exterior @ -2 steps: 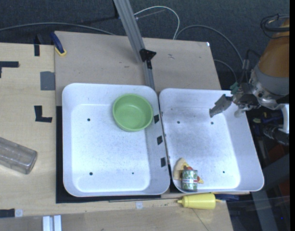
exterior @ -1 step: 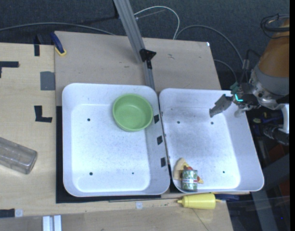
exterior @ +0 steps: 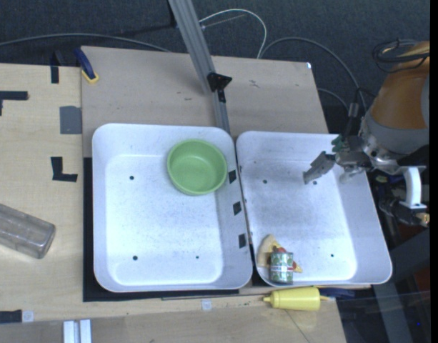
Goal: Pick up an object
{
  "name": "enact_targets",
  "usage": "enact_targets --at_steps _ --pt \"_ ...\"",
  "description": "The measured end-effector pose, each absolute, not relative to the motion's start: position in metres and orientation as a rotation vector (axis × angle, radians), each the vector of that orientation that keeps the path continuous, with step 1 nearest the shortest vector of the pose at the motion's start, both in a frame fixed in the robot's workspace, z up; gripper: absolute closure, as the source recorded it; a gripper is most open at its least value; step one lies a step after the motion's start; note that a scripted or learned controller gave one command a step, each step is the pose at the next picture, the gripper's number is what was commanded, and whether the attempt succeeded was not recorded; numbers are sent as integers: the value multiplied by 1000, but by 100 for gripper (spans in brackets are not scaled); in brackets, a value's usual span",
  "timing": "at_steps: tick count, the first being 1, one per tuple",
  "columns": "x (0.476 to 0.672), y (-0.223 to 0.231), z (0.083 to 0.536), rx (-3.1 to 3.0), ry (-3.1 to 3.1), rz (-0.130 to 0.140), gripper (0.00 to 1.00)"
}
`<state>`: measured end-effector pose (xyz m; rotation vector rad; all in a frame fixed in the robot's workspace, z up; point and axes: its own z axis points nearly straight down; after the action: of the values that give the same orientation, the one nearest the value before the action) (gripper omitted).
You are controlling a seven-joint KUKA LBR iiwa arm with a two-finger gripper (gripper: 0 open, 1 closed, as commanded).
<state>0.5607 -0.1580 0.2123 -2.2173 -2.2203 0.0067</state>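
- Hovering over the upper right part of the right bin [exterior: 361,259], the end effector [exterior: 315,171] grips nothing; whether it is wide or narrow I cannot tell from this slanted view.
- Far left on the surface [exterior: 33,141], a clear plastic cylinder [exterior: 18,229] lies on its side, well apart from both bins.
- Left bin [exterior: 108,263]: a green bowl [exterior: 197,166] sits upright near the top right corner, close to the divider wall.
- Right bin, lower left corner: a small green can [exterior: 281,266] stands against a yellowish-red item that I cannot identify, both pressed near the wall.
- Just outside that bin, a yellow bottle [exterior: 299,299] lies on the surface's front edge.
- Risk, as I judge it: the can is the nearest candidate, but it sits tight in the corner. A descent there could strike the bin wall or catch the neighbouring item, tipping the can or closing on nothing.
- The bowl's round rim could also slip from a shallow pinch.
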Motion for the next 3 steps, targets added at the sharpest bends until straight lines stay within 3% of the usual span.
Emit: enact_targets --at_steps 2,3 --pt "545 -162 103 -2217 -2218 8 0" --pt "547 -161 116 -2216 -2222 3 100"
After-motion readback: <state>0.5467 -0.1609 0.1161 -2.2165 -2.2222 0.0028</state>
